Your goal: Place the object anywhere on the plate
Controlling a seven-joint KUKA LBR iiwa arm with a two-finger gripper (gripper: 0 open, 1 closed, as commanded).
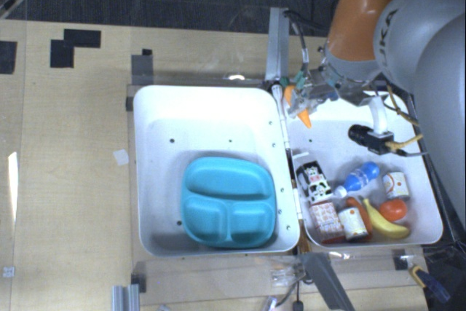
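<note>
Overhead, the gripper (304,100) hangs at the right bin's (429,226) far-left corner with an orange carrot (303,116) seemingly pinched between its fingers, well apart from the blue plate (228,201) in the left bin (156,156).

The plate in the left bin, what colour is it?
The plate is light blue, seen in the camera view.

Two white bins side by side, arm reaching in from three o'clock.

Blue divided plate (228,202) lying in left bin (156,120); gripper (302,100) at right bin's (429,226) eleven o'clock corner, an orange carrot-like piece (303,116) at its tip; banana (384,221), bottle (360,179) and cartons crowded toward six o'clock.
</note>
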